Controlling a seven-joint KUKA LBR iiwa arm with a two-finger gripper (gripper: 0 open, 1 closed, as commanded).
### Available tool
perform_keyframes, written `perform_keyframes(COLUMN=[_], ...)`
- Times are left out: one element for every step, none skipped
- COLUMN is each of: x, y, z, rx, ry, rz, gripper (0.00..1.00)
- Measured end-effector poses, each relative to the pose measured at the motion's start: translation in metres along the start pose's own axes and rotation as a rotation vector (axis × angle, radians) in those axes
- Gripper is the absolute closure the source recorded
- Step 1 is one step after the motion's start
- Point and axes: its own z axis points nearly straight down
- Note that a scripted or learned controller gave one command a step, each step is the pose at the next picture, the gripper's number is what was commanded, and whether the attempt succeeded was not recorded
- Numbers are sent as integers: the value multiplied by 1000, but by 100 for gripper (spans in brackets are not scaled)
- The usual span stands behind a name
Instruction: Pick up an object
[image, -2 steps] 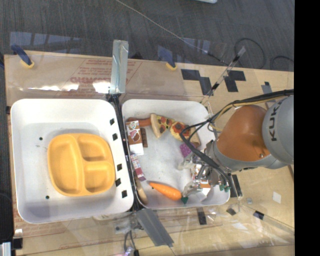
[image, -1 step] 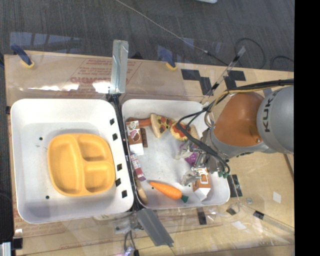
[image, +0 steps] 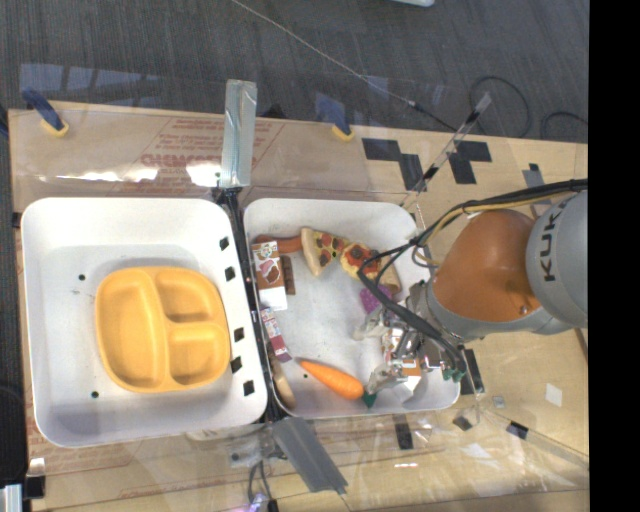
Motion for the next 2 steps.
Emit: perform_keyframes(x=[-3,-35], y=[2,-1], z=[-11,-145], rx=[1,2], ry=[-4,2], rz=[-9,345], gripper=[100,100])
